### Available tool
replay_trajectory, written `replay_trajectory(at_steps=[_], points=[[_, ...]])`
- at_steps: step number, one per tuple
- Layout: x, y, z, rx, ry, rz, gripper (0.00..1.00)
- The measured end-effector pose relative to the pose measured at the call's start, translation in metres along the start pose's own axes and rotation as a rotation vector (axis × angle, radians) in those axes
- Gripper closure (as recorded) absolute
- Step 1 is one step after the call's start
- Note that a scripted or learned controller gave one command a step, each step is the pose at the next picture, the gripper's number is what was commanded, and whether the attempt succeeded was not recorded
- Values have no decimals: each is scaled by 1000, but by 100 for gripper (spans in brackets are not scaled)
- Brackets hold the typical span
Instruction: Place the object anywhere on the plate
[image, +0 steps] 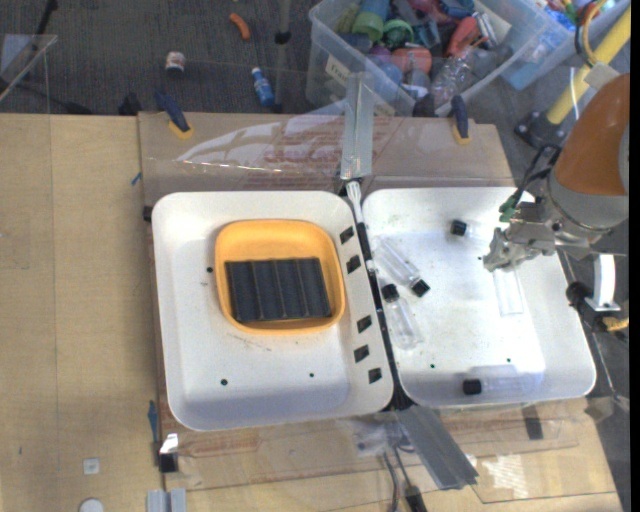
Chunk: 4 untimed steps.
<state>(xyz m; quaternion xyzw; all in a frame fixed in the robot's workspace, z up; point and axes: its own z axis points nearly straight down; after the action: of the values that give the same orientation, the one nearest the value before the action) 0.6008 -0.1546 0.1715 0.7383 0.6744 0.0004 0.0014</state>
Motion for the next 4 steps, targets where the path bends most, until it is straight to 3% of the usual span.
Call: replay_trajectory(at_steps=[1, 2, 3, 4], points=[[30, 44, 4, -1, 0, -54, 100], [73, 58, -15, -3, 0, -221, 100], [117, 57, -33, -4, 0, -379, 100], [134, 55, -66, -4, 0, -485, 100]])
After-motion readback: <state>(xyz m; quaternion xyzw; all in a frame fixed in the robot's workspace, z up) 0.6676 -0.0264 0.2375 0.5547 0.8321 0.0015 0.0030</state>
